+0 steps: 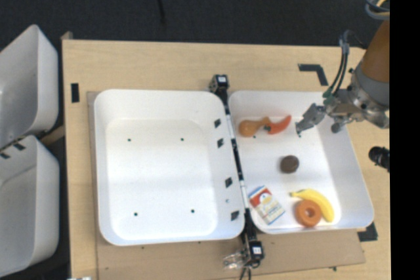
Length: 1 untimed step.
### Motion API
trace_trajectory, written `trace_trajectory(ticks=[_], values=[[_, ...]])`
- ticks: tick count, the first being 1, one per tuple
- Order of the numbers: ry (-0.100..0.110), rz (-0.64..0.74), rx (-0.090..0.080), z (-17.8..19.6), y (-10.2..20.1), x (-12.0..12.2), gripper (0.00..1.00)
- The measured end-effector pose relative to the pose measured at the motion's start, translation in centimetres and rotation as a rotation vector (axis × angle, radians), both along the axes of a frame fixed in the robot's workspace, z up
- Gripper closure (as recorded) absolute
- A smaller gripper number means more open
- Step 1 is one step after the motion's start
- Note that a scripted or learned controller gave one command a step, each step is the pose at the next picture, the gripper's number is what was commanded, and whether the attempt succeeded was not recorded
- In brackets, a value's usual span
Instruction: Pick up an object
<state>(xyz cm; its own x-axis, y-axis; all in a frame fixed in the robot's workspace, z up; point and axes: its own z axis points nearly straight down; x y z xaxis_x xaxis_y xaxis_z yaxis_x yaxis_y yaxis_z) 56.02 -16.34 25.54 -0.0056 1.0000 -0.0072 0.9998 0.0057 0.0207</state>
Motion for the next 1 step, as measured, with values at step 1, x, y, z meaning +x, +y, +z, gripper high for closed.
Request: trace_trajectory(ticks=[1], values=[[0.016, -0.002, 0.004, -10.04, 1.53, 5.38, 0.0]])
